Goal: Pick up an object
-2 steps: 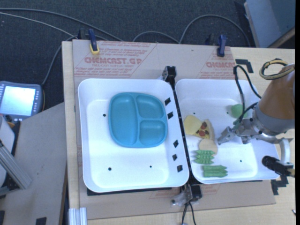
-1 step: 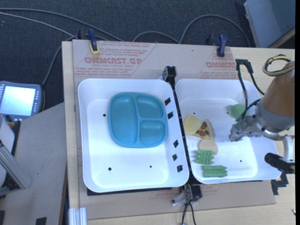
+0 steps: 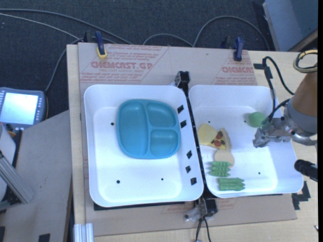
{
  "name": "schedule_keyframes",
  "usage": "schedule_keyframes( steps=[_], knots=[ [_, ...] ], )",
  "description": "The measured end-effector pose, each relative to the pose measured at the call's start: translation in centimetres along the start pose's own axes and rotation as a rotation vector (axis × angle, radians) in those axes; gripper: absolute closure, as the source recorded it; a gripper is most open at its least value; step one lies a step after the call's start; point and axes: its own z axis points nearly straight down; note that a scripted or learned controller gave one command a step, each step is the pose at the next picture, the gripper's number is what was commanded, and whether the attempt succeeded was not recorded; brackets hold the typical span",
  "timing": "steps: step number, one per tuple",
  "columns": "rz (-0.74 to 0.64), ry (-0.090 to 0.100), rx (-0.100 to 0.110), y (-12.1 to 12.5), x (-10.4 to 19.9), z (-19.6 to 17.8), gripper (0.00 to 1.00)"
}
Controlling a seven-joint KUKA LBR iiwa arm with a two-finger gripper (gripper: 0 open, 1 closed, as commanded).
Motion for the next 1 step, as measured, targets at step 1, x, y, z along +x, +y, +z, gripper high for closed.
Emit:
schedule_keyframes(
  steps=[1],
  knots=[
    [0.0, 0.0, -0.001, 0.11, 0.05, -4.34, 1.0]
  ],
)
